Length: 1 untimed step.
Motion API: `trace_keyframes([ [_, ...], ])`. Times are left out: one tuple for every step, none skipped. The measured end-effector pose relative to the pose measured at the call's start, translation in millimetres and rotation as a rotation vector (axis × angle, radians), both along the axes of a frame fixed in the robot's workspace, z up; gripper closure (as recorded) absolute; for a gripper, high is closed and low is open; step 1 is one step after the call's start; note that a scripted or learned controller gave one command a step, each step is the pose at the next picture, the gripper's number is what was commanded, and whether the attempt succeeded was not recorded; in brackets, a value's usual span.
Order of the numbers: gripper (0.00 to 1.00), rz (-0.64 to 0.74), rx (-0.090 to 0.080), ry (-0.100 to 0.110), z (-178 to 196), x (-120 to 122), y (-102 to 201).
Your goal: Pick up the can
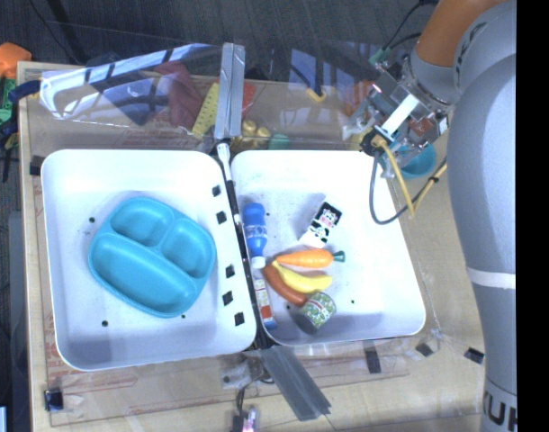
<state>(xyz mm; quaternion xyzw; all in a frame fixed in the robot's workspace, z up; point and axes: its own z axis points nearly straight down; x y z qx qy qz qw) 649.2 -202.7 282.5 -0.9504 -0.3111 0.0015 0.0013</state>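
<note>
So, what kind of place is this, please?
Probably a robotics lab test bench: a big grey arm with an orange band reaches over two shallow white plastic bins holding toy food such as a plastic carrot, with loose cables around.

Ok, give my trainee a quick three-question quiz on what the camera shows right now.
1. True or false: the small green-labelled can lies in the left white bin.
2. Multiple choice: what fills most of the left bin? A) blue divided plastic tray B) orange toy carrot C) blue-capped bottle
3. Fill in: the gripper hovers above the right white bin's ____ corner, apart from the can.

Key: 1 false, the can lies in the right bin, beside the yellow toy banana. 2 A. 3 far right.
</note>
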Motion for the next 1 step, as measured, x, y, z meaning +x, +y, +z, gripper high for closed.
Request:
trace_keyframes([
  [0.0, 0.0, 0.0, 0.0, 0.0, 0.0, 0.0],
])
